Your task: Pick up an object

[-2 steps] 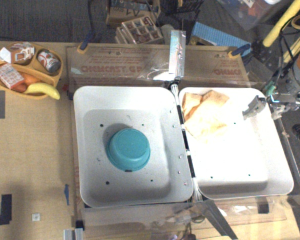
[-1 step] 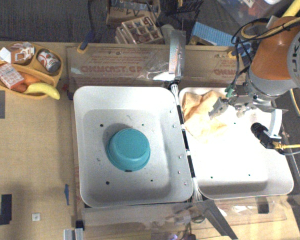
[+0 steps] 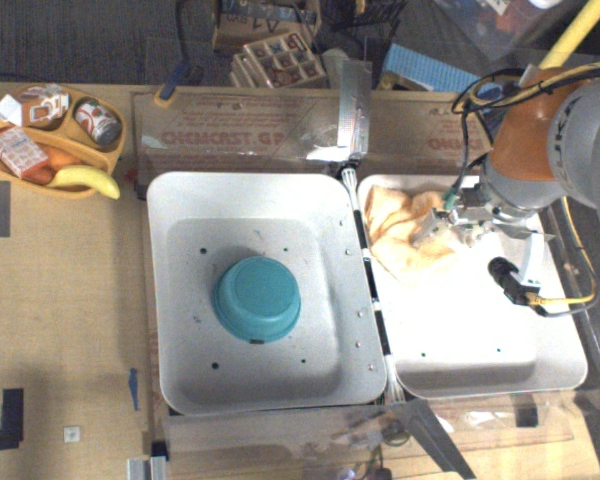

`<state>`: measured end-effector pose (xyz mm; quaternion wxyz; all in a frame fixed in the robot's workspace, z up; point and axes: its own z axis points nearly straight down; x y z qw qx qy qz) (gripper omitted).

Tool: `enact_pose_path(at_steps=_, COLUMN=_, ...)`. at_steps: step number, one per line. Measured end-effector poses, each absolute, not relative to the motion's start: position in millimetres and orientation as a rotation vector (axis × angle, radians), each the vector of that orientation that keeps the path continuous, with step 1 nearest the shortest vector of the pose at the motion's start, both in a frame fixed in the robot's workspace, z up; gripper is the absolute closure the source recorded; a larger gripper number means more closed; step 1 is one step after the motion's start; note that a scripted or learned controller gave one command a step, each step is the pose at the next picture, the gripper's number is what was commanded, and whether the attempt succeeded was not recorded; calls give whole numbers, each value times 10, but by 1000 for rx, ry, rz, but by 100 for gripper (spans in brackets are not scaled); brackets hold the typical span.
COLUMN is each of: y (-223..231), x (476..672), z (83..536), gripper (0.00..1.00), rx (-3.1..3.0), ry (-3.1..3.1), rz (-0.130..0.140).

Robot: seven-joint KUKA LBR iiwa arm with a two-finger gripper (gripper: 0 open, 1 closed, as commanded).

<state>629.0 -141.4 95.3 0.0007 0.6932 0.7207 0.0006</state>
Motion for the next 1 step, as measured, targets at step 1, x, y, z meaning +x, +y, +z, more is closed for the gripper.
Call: enact_pose_path(at_steps=1, y=-1174, x=6669, z=980, gripper=0, rx=1970, ry=2441, rz=0)
